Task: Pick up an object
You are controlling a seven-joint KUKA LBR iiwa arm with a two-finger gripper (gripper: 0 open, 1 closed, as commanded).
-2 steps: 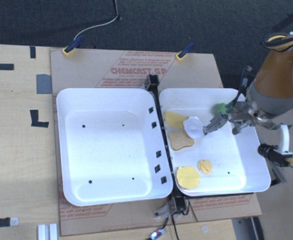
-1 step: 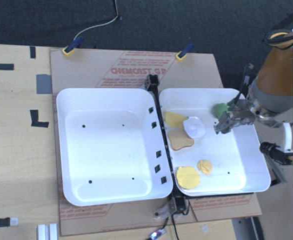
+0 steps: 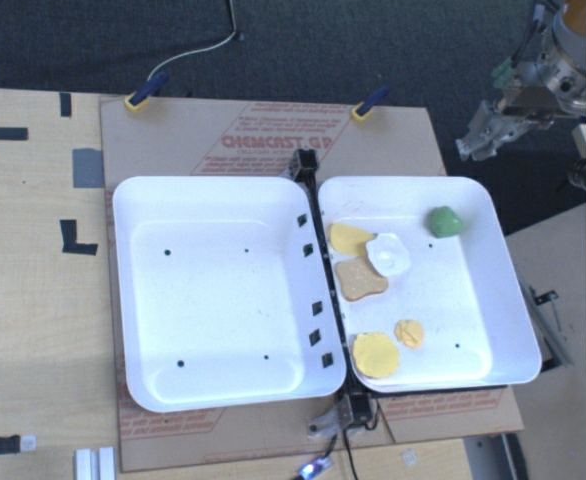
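Glossy smooth plastic bins (image 3: 213, 193), matt cardboard sheet (image 3: 263, 138) (printed red), dark rough carpet (image 3: 373, 28)

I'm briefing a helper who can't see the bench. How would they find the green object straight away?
Start at the right-hand white bin, the one nearer the arm. Look toward its far right corner, where the green object sits alone on the bin floor. It is the only green, roundish lump there; the other pieces are yellow, tan or white and cluster near the divider.

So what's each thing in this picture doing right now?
Gripper: raised beyond the right bin's far corner, holding nothing visible.
Green ball: lying alone in the right bin.
White piece: overlapping the yellow wedge.
Tan slice: flat.
Yellow disc: flat.
Small yellow lump: loose.
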